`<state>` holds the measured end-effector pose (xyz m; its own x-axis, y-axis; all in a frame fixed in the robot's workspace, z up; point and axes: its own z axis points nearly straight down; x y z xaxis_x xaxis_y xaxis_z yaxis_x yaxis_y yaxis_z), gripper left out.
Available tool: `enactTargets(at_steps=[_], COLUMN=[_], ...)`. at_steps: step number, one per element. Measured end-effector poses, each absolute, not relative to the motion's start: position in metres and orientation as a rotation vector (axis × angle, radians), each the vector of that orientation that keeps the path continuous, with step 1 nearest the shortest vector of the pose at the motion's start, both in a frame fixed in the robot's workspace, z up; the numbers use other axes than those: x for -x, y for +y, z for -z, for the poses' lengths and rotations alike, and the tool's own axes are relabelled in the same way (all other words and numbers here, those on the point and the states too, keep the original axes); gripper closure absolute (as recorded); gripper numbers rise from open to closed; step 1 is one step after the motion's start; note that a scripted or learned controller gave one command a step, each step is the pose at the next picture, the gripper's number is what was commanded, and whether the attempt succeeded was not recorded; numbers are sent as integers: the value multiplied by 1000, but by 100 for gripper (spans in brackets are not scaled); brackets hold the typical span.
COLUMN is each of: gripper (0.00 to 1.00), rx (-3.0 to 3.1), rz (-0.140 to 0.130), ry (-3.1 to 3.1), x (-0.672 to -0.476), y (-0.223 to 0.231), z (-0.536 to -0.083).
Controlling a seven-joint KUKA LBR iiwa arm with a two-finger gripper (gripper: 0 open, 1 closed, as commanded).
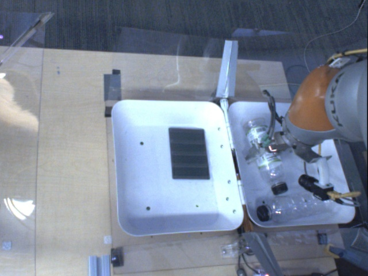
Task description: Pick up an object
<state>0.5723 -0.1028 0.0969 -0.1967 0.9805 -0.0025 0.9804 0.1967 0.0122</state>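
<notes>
Tool [270, 148] state unclear, over clear bottle [261, 145] in right bin [345, 214], black cap [279, 187] beside.

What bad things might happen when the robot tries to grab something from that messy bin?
1. The clear plastic bottle under the gripper looks smooth and round, so it may slip away.
2. Things crowd the right bin: a small black object and another clear bottle lie close, so they may get bumped.

Two bins are sitting side by side on the counter [69, 154]: the left bin [132, 171] is holding a slab [189, 153], the right bin [345, 211] bottles [261, 148].
</notes>
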Motion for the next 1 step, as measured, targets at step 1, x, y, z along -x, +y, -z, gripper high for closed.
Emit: enactTargets(at_steps=[1], gripper=[100], rx=[-2141], rz=[0], ry=[2299], x=[-612], y=[-27], z=[-182])
